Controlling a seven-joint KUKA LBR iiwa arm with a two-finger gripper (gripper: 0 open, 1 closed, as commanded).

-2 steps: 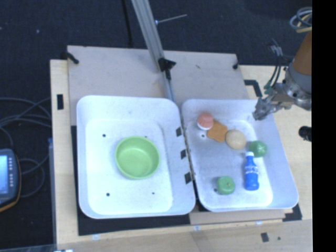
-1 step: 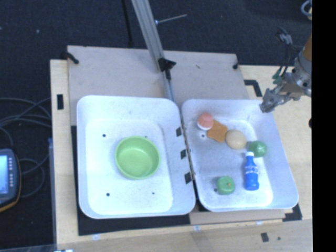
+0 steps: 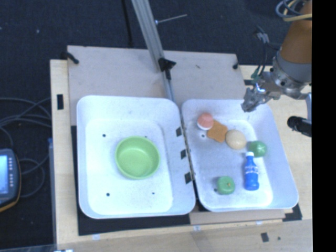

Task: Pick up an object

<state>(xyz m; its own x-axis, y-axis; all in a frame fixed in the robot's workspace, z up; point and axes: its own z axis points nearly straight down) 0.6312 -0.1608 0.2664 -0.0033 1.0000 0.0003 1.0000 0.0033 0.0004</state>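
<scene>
Blue bottle [image 3: 251,172], upright, beside round green apple [image 3: 226,185]

Robot arm reaching in from the right

The grey arm with the orange band [image 3: 297,38] comes in at the top right and bends down. Its small metal two-finger gripper [image 3: 250,103] points down and to the left, up in the air, with nothing seen between its tips.

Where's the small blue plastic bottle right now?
In the right-hand white bin, near its front right corner: the blue bottle lies just below the green ball, right of the green apple.
</scene>
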